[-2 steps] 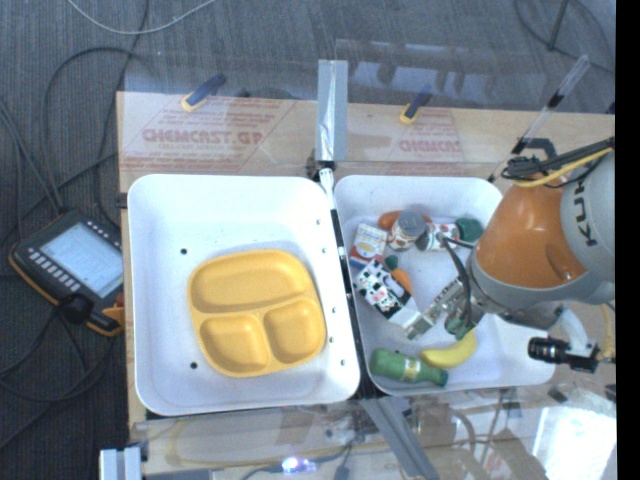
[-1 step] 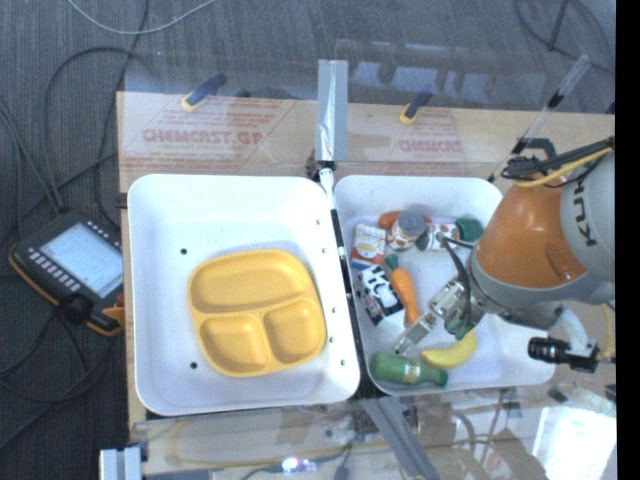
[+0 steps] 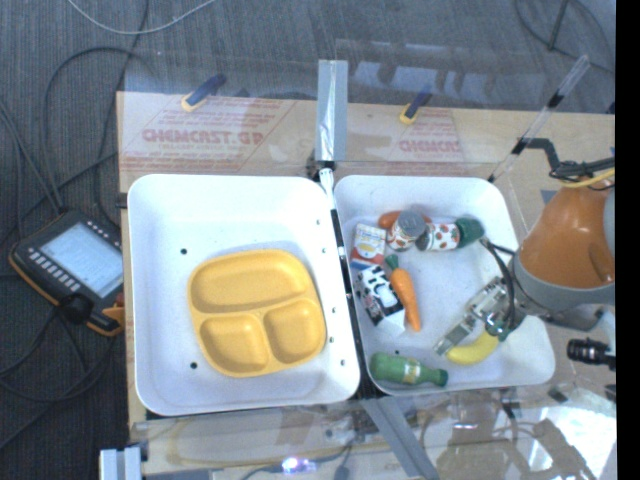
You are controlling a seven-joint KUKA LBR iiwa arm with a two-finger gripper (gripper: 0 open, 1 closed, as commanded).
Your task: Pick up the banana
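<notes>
Banana (image 3: pixel 474 349) lies at lower right of the right bin (image 3: pixel 440 190), right under the tool (image 3: pixel 480 318), whose opening I cannot tell; best to straddle its middle squarely, clear of the bin wall, before lifting.

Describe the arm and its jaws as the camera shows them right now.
The arm is a rounded body with a wide orange band over a grey section. A dark cable loops beside it. The gripper is a slim, pale metallic piece with dark detail; finer markings are too small to read.
</notes>
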